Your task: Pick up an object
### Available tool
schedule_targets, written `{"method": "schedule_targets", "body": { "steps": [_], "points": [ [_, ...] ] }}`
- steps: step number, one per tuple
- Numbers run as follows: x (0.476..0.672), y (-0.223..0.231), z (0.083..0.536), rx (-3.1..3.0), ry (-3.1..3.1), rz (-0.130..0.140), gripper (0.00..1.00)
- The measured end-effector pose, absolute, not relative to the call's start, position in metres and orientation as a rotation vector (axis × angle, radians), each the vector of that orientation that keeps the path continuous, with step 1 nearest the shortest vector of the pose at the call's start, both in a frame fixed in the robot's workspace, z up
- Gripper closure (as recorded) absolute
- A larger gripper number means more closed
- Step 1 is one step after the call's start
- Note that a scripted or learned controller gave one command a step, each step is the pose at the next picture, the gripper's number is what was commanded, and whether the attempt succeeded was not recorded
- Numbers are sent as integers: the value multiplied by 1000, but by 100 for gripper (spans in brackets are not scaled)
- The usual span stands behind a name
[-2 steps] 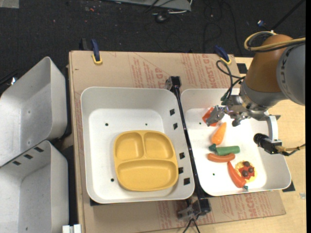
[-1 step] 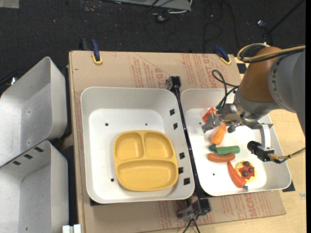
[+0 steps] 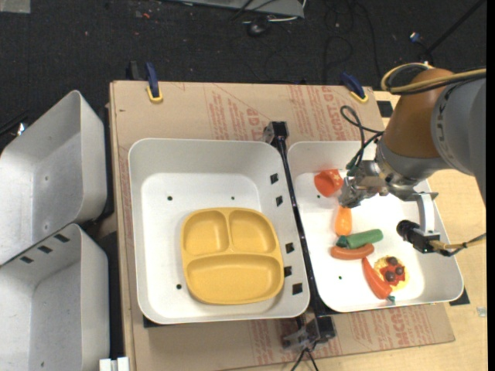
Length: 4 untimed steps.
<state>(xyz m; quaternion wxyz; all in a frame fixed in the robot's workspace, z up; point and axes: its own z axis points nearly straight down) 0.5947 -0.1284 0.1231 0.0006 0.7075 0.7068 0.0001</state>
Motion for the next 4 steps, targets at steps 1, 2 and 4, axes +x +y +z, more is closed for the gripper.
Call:
{"method": "schedule_targets", "body": {
  "steps": [1, 2, 4],
  "points": [
    [596, -133, 187, 2216, 2218, 6, 100],
    [602, -142, 237, 2216, 2219, 4, 100],
    [604, -79, 256, 2215, 2230, 0, 100]
  ]
}}
